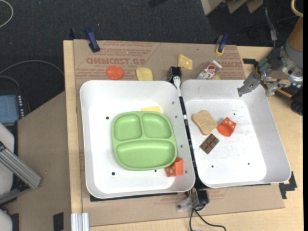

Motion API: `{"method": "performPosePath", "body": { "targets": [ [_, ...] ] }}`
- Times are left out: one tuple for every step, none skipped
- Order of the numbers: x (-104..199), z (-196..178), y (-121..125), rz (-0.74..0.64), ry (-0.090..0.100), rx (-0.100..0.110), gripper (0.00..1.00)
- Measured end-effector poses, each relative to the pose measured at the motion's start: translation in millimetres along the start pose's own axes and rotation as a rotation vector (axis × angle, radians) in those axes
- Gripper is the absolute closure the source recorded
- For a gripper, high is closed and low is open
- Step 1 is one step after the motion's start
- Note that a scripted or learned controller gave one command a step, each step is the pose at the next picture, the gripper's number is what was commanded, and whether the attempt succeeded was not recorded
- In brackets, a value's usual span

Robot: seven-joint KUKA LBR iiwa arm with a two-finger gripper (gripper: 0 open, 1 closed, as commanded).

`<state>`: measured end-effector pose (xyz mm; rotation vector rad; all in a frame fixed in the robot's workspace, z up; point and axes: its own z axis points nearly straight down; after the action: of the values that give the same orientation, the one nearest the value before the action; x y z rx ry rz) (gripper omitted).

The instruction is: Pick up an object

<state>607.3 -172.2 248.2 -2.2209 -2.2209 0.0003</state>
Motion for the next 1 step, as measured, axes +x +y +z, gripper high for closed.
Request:
{"method": "performPosePath", "body": {
  "targets": [
    [30.4,126.0,-52.4,0.0,0.005,0.013,0.0]
  ]
}}
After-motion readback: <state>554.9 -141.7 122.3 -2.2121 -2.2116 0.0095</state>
